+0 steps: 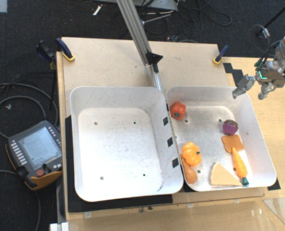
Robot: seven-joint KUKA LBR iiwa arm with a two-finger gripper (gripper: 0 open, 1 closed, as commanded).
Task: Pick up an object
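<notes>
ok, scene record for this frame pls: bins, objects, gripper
left bin: no objects seen inside
right bin: holds all six objects
tomato: far left part of right bin
onion: right side, purple
pumpkin: near the divider, orange
sausage: just below the pumpkin, brownish, touching it
cheese wedge: near edge, pale yellow
carrot: right of the wedge, lying on a tan slice
gripper: open, above the right bin's far right corner, holding nothing
</notes>
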